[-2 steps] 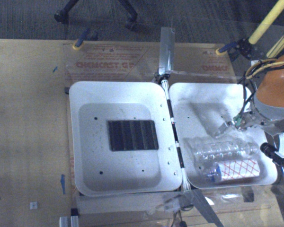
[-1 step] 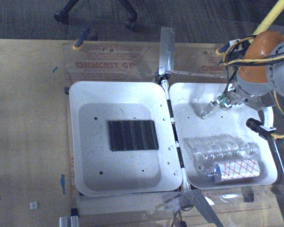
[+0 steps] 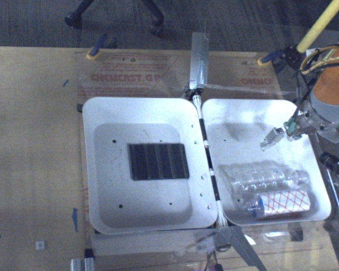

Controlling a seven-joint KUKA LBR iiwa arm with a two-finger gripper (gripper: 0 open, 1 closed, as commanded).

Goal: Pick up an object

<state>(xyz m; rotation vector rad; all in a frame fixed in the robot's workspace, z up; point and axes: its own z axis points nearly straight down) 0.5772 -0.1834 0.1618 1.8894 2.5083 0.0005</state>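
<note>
A clear plastic bottle point(image 3: 265, 179) lies on its side in the right bin point(image 3: 237, 117), near the front. Just in front of it lies a white item with a red grid pattern point(image 3: 285, 202) and a blue end. A dark ribbed rectangular block point(image 3: 158, 161) lies flat in the middle of the left bin point(image 3: 101, 123). My gripper point(image 3: 273, 138) hangs over the right bin's right side, behind and above the bottle, with nothing visibly in it. The arm's orange band point(image 3: 333, 86) shows at the right edge.
A metal bracket point(image 3: 199, 61) stands behind the seam between the bins. Clamps and a yellow pole point(image 3: 322, 18) are at the back right. A chair base point(image 3: 118, 4) stands on the floor beyond the bench.
</note>
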